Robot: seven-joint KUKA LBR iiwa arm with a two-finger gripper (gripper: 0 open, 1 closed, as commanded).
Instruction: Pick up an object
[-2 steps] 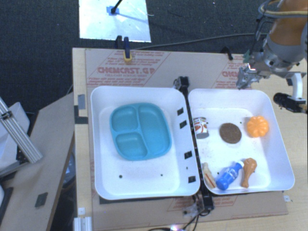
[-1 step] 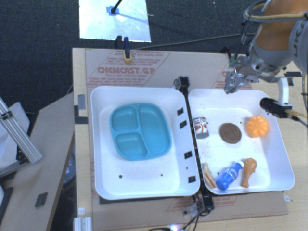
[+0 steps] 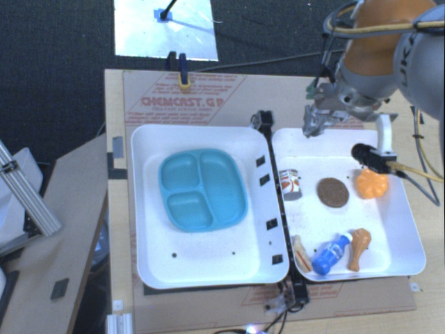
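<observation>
- One fixed camera looks down at a slant from above the bench (image 3: 208,92).
- It stands far enough back to take in both white bins (image 3: 201,259), below the gripper (image 3: 314,126).

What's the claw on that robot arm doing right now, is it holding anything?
Gripper: above the far edge of the right bin, nothing visibly in it; open or closed cannot be told.

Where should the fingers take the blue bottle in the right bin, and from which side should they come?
Grip the blue bottle across the middle of its body, coming straight down from above. It lies on its side, slanted, so its long round body offers two opposite sides to close on. A judgement only: the chicken leg and the sticks lie close on either side, leaving little room.
</observation>
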